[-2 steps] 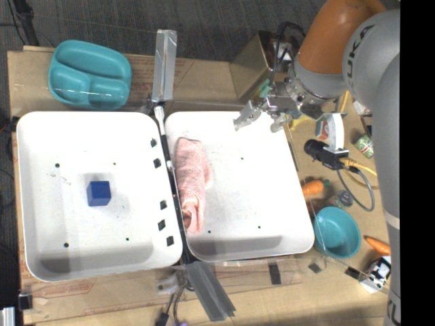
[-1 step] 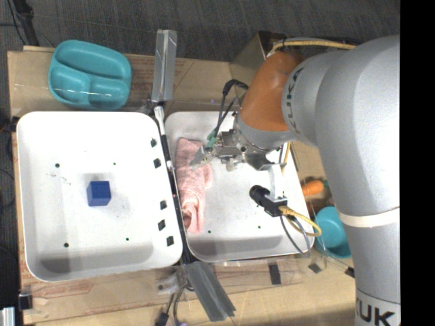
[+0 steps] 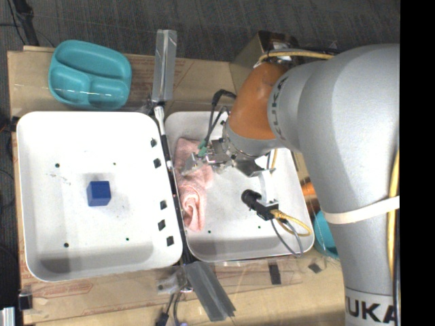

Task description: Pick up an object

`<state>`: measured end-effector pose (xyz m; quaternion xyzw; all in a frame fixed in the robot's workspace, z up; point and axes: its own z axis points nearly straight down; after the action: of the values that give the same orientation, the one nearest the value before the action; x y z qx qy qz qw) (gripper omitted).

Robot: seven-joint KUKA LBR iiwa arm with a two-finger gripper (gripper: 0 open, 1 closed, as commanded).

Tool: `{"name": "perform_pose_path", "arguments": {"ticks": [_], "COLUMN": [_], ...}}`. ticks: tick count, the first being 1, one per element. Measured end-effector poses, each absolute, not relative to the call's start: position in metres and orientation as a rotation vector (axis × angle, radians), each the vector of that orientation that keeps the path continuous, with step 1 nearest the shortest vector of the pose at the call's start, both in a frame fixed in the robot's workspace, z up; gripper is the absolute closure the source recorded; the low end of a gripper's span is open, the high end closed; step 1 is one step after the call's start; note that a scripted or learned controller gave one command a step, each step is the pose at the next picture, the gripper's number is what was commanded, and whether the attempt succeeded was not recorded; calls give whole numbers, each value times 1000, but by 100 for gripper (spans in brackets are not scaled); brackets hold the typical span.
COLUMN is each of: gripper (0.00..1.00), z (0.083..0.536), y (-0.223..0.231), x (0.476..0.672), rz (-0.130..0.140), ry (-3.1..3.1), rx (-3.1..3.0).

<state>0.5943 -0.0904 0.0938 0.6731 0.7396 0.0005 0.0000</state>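
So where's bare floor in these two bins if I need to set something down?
The left bin is mostly free: all around the blue cube, widest toward its near and far walls. The right bin is crowded: the pink cloth lies along its left wall and the gripper hangs over the cloth's far end. One bare patch remains, near wall, between cloth and cable.

A cube [image 3: 99,193] sits in the left bin [image 3: 41,141]; a cloth [image 3: 191,182] lies along the right bin's [image 3: 231,246] left side, the pincer [image 3: 202,155] seemingly over its upper end.
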Motion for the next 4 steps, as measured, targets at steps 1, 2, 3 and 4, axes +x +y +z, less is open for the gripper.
{"name": "perform_pose_path", "arguments": {"ticks": [1, 2, 3, 4], "gripper": [100, 100, 100, 100], "z": [105, 274, 241, 207], "y": [-90, -61, -148, -120], "x": [595, 657, 656, 657], "rz": [4, -1, -2, -1], "ry": [2328, 2376, 2587, 2677], "rx": [2108, 2054, 1788, 1649]}}
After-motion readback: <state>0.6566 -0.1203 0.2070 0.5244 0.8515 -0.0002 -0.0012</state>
